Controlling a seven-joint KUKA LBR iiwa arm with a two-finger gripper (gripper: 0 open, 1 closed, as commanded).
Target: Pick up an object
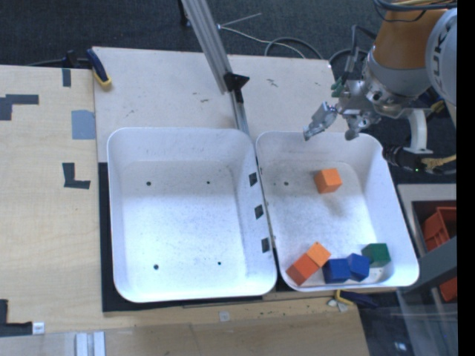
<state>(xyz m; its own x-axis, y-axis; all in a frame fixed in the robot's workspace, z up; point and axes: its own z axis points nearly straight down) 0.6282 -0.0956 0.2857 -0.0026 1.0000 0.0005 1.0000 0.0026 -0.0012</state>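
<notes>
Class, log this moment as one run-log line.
two-finger gripper: open, above right white bin's far rim | lone orange cube: unheld

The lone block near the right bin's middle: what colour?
Orange block, clear in the camera view.

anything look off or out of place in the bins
Nothing stands out. One orange block sits alone mid-bin in the right bin; the other blocks crowd its near corner. The gripper hangs open above the far rim, holding nothing.

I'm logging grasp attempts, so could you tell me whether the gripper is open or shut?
Open: the gripper hangs over the right bin's far rim with its two fingers spread apart and nothing between them.
</notes>
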